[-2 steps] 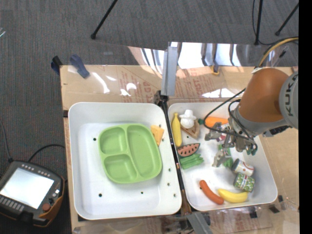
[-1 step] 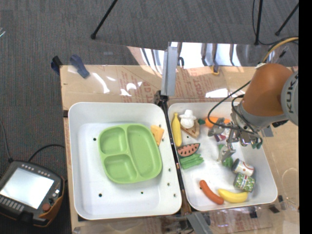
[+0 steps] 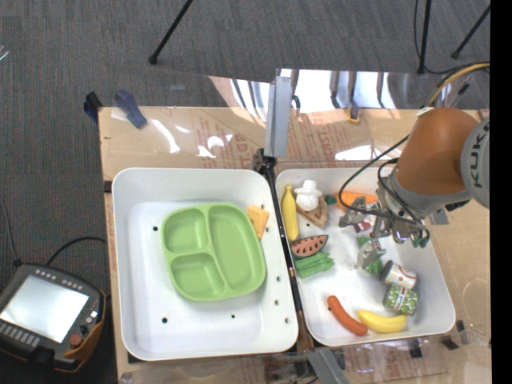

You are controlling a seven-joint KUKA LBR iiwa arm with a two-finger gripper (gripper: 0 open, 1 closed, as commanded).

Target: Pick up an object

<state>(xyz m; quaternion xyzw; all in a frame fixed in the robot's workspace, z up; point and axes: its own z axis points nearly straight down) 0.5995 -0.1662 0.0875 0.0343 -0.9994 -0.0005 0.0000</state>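
Hovering gripper [image 3: 373,256], small can [image 3: 399,276] (green-labelled, perhaps)

The arm [image 3: 472,162] bears the letters "KU" at the picture's right edge.

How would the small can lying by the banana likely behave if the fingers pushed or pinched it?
The can lies on its side, so a push would probably roll it toward the banana. Its rounded, seemingly smooth wall may slip from a pinch. It looks small, probably light.

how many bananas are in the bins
2, both in the right bin. One banana lies lengthwise along its left wall near the top. The other banana lies near the bottom edge, beside a red sausage. More could be hidden under the arm.
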